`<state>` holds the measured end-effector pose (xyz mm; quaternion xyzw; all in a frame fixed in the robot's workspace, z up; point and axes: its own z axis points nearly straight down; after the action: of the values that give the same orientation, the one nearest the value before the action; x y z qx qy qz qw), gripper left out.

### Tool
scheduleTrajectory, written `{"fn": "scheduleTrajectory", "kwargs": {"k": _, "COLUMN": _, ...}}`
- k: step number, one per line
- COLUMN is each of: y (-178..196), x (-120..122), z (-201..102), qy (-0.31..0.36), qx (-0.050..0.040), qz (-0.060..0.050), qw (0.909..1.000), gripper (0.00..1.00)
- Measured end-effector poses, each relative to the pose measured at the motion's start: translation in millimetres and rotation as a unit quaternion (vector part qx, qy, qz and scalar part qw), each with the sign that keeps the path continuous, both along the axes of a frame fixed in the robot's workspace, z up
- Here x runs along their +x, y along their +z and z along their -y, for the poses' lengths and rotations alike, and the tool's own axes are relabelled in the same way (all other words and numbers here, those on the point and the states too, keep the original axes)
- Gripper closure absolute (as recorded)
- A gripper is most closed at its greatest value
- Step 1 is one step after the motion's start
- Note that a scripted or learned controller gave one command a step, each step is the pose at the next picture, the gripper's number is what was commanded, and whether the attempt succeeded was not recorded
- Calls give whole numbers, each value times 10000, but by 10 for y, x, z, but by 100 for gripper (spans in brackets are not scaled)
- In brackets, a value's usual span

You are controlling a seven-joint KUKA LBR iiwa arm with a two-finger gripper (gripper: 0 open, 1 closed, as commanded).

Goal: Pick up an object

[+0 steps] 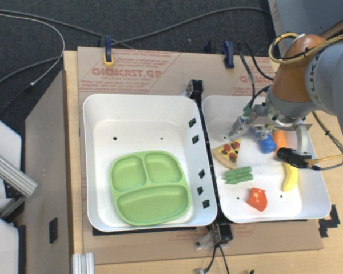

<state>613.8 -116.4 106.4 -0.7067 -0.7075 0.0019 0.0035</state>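
Note:
The right bin (308, 205) holds several toy foods. A pizza slice (228, 153) lies near its left wall, with a green bean pod (238, 175) just below it and a red strawberry-like piece (257, 198) near the front. A yellow banana (290, 178) lies to the right. A blue piece (267, 145) and an orange piece (280, 137) sit close under the wrist. My gripper (239, 129) hangs low over the bin's back left part, just above and behind the pizza slice. I see nothing held in it.
The left bin (97, 113) holds a green divided plate (150, 186) at its front. A black divider (201, 147) runs between the bins. The grey arm with its orange band (294, 67) reaches in from the right over the right bin's back.

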Motion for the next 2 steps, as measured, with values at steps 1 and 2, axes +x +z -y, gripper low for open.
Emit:
{"fn": "scheduleTrajectory", "kwargs": {"k": 1, "y": -224, "x": 0, "z": -8, "qy": -5, "qx": -4, "qz": 20, "qw": 10000, "gripper": 0}}
{"fn": "scheduleTrajectory", "kwargs": {"k": 2, "y": -98, "x": 12, "z": -11, "qy": -5, "qx": -3, "qz": 39, "qw": 10000, "gripper": 100}}
